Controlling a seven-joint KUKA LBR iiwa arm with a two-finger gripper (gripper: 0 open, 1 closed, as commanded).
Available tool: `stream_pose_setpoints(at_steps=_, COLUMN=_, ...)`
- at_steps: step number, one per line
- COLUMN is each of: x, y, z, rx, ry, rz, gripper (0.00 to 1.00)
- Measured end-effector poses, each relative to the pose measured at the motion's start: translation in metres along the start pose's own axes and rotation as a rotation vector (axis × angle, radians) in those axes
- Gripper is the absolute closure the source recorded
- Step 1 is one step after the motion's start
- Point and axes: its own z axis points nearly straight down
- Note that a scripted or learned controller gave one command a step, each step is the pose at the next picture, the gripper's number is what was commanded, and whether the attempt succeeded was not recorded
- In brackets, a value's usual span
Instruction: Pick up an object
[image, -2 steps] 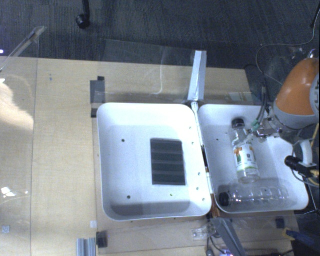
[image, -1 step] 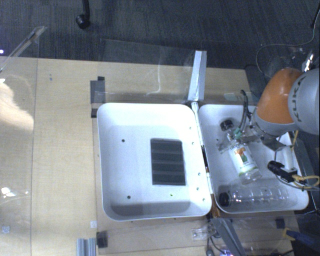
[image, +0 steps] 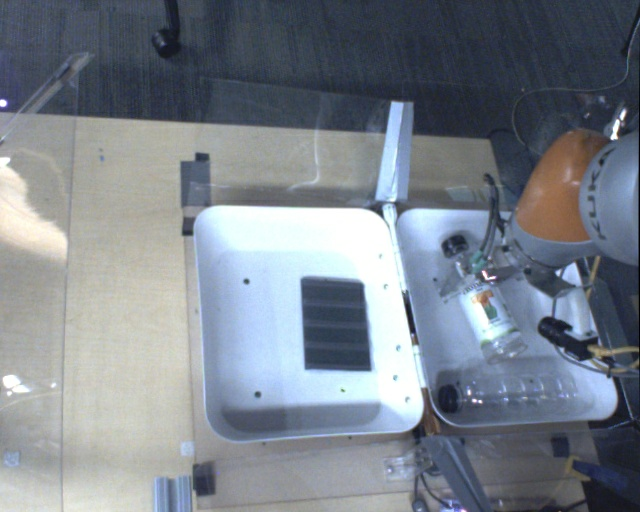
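Pale wooden bench (image: 110, 330); fingers (image: 478, 272), state unclear, over clear plastic bottle (image: 492, 318) in right bin (image: 600, 400).

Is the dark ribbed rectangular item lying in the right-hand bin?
No. The dark ribbed rectangle lies flat in the middle of the left bin, while the right bin holds clear bottles.

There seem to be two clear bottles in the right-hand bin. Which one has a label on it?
The small clear bottle lying mid-bin, just below the arm's wrist, has a label with green and orange print. The longer bottle along the bin's near edge is plain, with a dark cap.
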Motion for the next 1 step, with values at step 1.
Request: stream_pose_setpoints(at_steps=1, x=0.0129, y=-0.0325, z=-0.0208, rx=-0.016, ry=-0.007, rz=-0.053, gripper=1.0)
